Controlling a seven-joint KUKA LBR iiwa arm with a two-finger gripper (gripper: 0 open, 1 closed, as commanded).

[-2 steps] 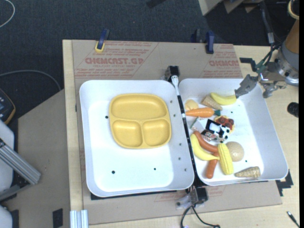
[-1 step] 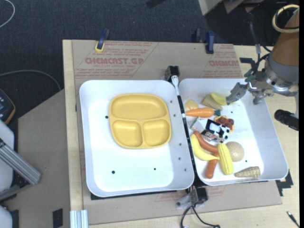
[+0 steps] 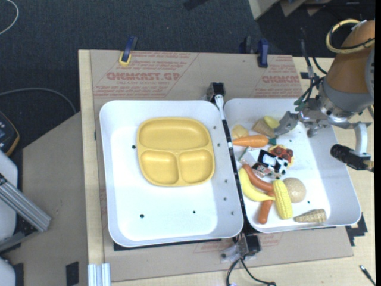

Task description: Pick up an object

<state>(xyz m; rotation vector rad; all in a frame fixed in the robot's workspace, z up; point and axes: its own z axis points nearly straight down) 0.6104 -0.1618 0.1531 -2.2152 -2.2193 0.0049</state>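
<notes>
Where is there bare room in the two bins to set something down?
The left bin has bare floor below the yellow tray, toward its near rim, and a strip on the tray's left. In the right bin, the right side past the toy pile is bare. The pile crowds that bin's left half, and the hand hangs over its far end.

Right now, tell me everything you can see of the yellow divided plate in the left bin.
The yellow divided plate looks like matte plastic, roughly square with rounded corners. It has three compartments: one wide one along the far side and two smaller ones side by side nearer the camera. It lies flat and upright on the floor of the left bin, toward its far half. Nothing lies in it or touches it.
</notes>
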